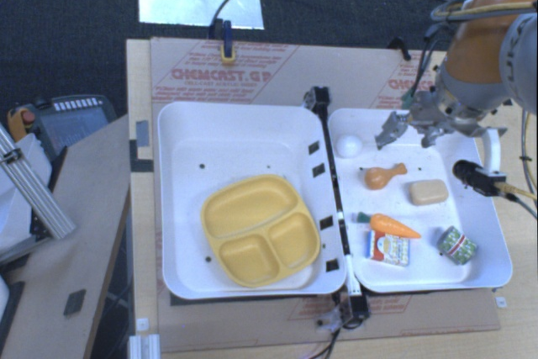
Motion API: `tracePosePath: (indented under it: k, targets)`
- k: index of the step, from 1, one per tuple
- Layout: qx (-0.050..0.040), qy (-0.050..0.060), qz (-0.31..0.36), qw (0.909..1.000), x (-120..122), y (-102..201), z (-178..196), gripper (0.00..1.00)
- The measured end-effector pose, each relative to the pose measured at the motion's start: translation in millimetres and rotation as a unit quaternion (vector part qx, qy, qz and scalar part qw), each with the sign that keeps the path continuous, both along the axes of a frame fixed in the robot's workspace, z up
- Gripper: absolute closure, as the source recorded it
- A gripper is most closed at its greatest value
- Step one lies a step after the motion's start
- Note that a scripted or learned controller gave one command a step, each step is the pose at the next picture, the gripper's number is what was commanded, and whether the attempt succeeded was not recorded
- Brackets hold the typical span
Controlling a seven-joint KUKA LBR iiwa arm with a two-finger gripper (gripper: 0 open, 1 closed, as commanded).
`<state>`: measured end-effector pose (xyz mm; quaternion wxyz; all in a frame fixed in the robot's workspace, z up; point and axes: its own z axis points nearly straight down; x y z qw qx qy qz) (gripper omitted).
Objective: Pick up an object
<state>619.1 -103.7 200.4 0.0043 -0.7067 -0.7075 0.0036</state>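
The right bin (496, 265) holds several small items. A white ball (349, 145) lies at its back left, with an orange drumstick-shaped toy (385, 175) in front of it. A beige block (429, 192) rests to the right of the drumstick. Nearer the front are a carrot (393, 224), a red and white carton (388, 248) and a green can (456, 245). My gripper (409, 137) hangs over the back of the right bin, just above and right of the drumstick. Its fingers stand apart with nothing between them.
A yellow divided tray (261, 229) lies in the left bin (185, 181). A black divider strip (330, 181) runs between the two bins. A black fitting with a cable (475, 175) juts over the right bin's right side, below the arm.
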Motion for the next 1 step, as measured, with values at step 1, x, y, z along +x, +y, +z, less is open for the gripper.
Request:
tracePosePath:
  k: [1]
  targets:
    - [-0.0006, -0.006, 0.001, 1.0000, 2.8, 0.1, 7.2, 0.00]
